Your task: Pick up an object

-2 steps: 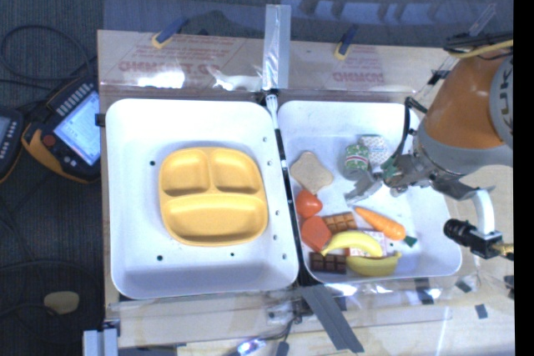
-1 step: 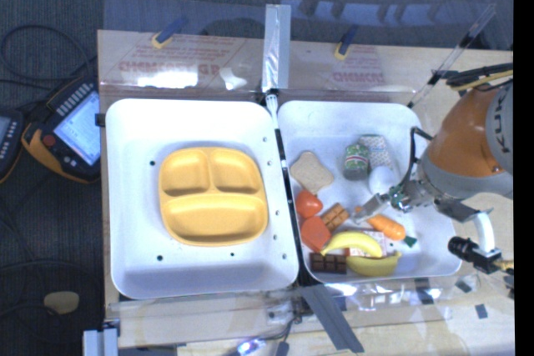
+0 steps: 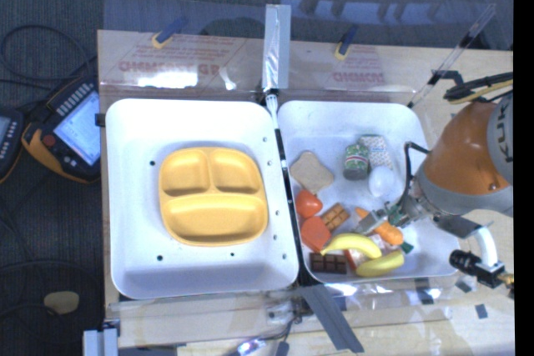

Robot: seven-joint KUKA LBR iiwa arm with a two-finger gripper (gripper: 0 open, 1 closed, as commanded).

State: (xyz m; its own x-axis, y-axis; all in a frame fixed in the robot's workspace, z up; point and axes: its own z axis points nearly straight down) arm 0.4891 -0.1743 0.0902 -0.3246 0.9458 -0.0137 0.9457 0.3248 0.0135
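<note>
The jaws (image 3: 399, 217) sit low in the right bin (image 3: 334, 114), down among the food toys; how far they are parted, or whether they grip anything, I cannot tell, since the wrist hides them.

Nearest the camera lie a chocolate bar (image 3: 328, 264) and two bananas (image 3: 367, 254), with a carrot (image 3: 385, 233) just beside the jaws. Behind these are a tomato (image 3: 308, 203), a waffle (image 3: 335, 218) and a slice of bread (image 3: 312, 172). Farther back stand an egg (image 3: 382, 180) and a can (image 3: 357, 162). The left bin (image 3: 125, 179) holds a yellow tray (image 3: 214, 194).

The risk I judge greatest is the crowding: carrot and bananas touch, so the jaws may pinch an edge or nudge the pile and lift away with nothing.
</note>
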